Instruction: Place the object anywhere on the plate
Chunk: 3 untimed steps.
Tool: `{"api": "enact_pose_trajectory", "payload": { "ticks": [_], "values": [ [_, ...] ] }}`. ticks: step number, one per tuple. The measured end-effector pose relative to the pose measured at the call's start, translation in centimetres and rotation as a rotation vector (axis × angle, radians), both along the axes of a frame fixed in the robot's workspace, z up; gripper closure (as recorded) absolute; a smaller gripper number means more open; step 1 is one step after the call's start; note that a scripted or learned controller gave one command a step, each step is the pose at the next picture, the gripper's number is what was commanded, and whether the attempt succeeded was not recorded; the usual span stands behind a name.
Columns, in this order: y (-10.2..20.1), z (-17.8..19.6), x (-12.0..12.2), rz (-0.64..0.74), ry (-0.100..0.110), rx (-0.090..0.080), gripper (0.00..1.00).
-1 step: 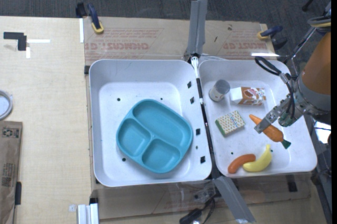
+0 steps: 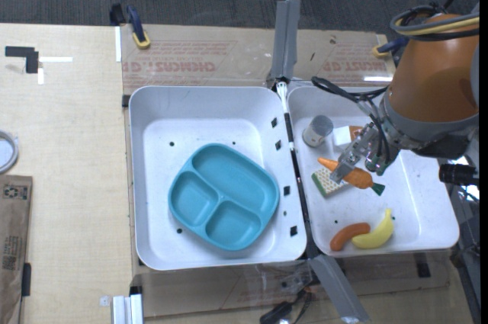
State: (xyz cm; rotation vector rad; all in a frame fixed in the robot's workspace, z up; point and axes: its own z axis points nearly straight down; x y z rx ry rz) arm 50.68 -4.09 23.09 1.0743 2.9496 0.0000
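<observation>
Lying in the left white bin point(image 2: 145, 162), a blue three-compartment plastic plate point(image 2: 223, 197) is seen with nothing on it. To its right, in the right white bin point(image 2: 427, 235), several small things are gathered: a grey cylindrical cup point(image 2: 316, 130), a pale waffle-patterned block point(image 2: 326, 181), an orange toy carrot point(image 2: 352, 174) with a green tip, an orange-red sausage-shaped piece point(image 2: 348, 235) and a yellow toy banana point(image 2: 377, 232). The two-finger gripper point(image 2: 352, 162) is held low over the carrot and the patterned block, and the carrot is judged the likely object, though this cannot be confirmed. The picking step is judged to be in hand, with nothing yet carried across. A secure hold, a lift clear of the bin wall and a move leftward over the plate would be called for next. Whether the gripper is released or clenched cannot be told, since its tip is blurred and merged with the objects beneath. Part of the bin is hidden by the grey and orange arm point(image 2: 431, 78).
</observation>
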Motion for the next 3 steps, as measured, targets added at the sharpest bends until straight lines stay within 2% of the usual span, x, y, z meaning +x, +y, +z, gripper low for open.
{"api": "enact_pose_trajectory", "payload": {
  "ticks": [1,2,3],
  "values": [
    [-2.5,-1.6,-2.9,-0.185,0.004,0.0,1.0],
    [3.3,-4.0,0.6,-0.127,0.003,0.0,1.0],
    [9.2,-4.0,3.2,0.07,0.002,0.0,1.0]
  ]
}}
